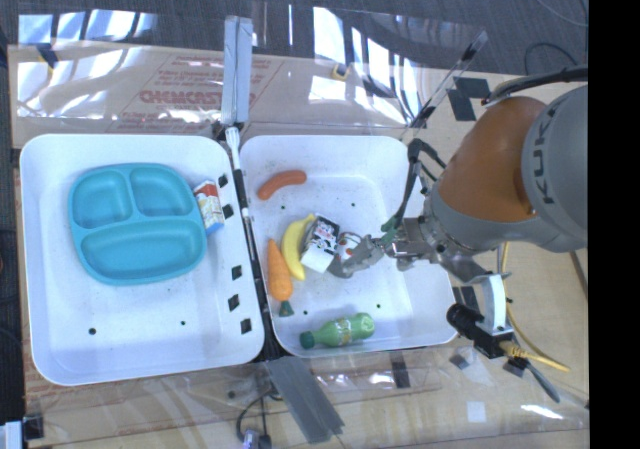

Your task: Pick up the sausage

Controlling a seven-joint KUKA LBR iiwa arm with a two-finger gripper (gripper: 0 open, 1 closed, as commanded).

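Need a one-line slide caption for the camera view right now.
Gripper low in the right bin beside a small carton and banana; the sausage lies apart near the far wall.

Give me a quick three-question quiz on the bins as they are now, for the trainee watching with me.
1. True or false: the sausage lies in the same bin as the blue divided plate.
2. Which item lies nearest the front edge of the right bin? A) banana B) green bottle C) carrot
3. Fill in: the gripper sits beside the small ____ carton, apart from the sausage.

Key
1. False: the sausage is in the right bin, the plate in the left bin.
2. B
3. black-and-white
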